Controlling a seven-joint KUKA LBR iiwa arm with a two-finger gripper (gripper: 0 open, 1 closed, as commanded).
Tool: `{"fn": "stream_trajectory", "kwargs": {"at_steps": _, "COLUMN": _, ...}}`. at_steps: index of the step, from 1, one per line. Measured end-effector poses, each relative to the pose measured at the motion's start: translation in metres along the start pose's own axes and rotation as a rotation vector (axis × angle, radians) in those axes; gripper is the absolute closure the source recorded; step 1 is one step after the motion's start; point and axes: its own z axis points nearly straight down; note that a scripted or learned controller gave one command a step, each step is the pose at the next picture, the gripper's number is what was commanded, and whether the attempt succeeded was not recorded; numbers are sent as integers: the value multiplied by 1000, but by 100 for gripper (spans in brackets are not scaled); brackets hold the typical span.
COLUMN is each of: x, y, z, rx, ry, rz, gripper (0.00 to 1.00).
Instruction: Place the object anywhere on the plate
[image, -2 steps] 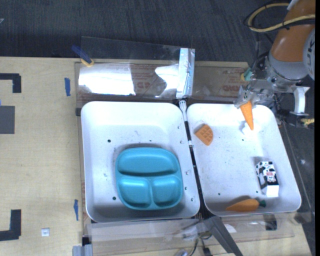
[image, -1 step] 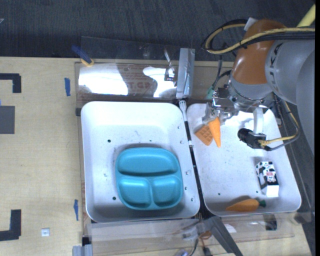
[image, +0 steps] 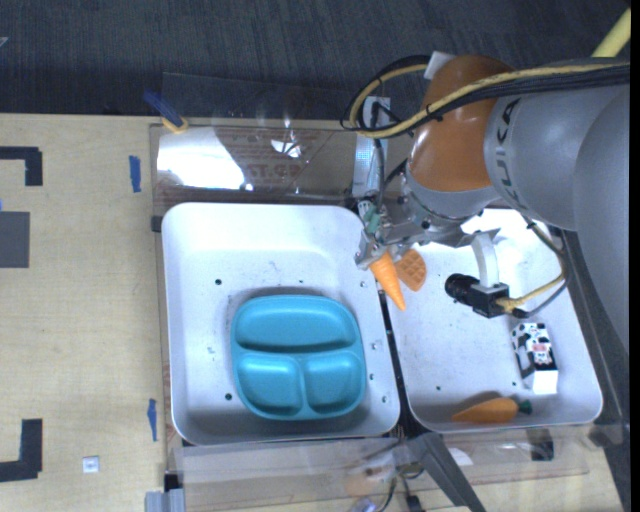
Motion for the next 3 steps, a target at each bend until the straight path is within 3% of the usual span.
{"fn": "stream_trajectory", "kwargs": {"at_steps": 1, "x": 78, "y": -49, "z": 17, "rx": 2, "ry": 1, "rz": 124, "gripper": 100}}
{"fn": "stream_trajectory", "kwargs": {"at_steps": 2, "x": 114, "y": -84, "z": 48, "rx": 5, "ry": -1, "rz": 189, "gripper": 100}}
{"fn": "stream_trajectory", "kwargs": {"at_steps": 3, "x": 113, "y": -83, "z": 47, "rx": 1, "ry": -1, "rz": 191, "gripper": 0}}
